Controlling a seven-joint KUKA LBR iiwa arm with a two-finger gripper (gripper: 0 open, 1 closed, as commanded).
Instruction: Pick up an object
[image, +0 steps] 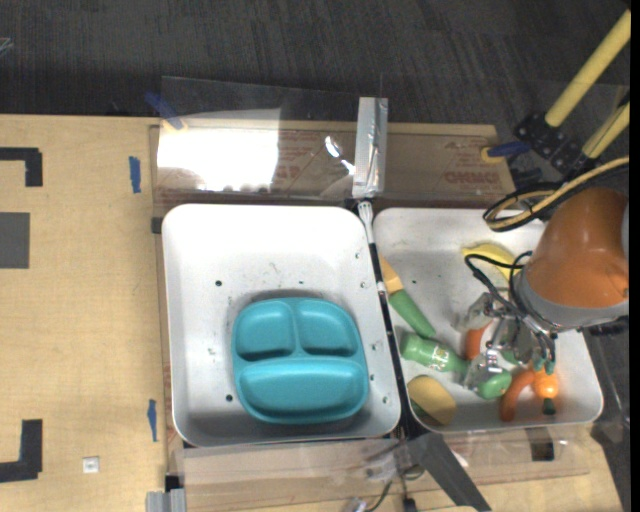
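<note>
Nearest the lens, the orange band (585, 250) of the arm bulks over the right bin (430, 240). Below it the jaws (497, 362) reach down into a clutter of toy food, and whether they are wide or narrow I cannot tell. Around them lie a pale green bottle-like piece (432, 353), a green-and-orange vegetable (405, 305), a tan potato shape (432, 398) and an orange carrot (528, 388), close together near the bin's front. The left bin (200, 260) holds a teal divided tray (298, 362). Both bins sit on the worktop (70, 300).
</note>
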